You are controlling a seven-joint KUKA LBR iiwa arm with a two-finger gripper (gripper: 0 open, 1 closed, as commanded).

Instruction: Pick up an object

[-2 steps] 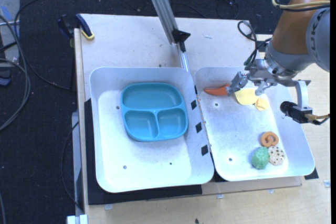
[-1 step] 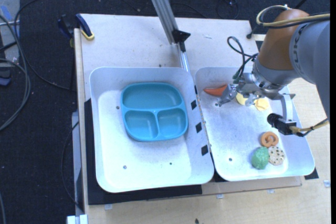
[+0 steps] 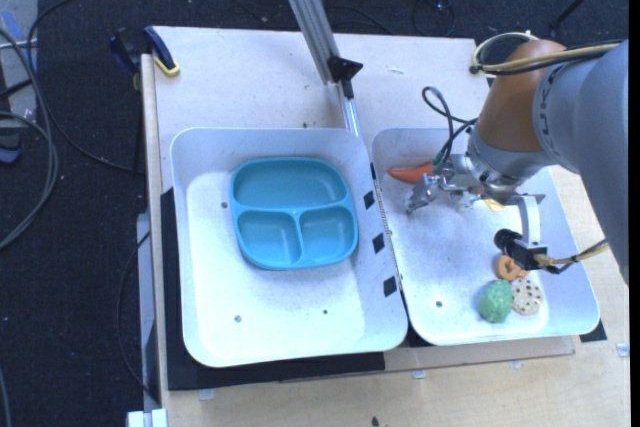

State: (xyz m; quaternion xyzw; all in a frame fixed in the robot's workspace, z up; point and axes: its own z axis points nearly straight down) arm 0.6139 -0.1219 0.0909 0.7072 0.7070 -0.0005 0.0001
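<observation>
The gripper (image 3: 420, 197) is lowered into the right bin (image 3: 440, 310) just beside an orange carrot-shaped toy (image 3: 408, 173), presumably so it can be grasped, though nothing is seen held and the grip state cannot be told

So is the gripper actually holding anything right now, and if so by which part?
It cannot be told. The gripper sits low in the right bin, just below the orange carrot-like piece, but nothing is visibly between its tips.
</observation>
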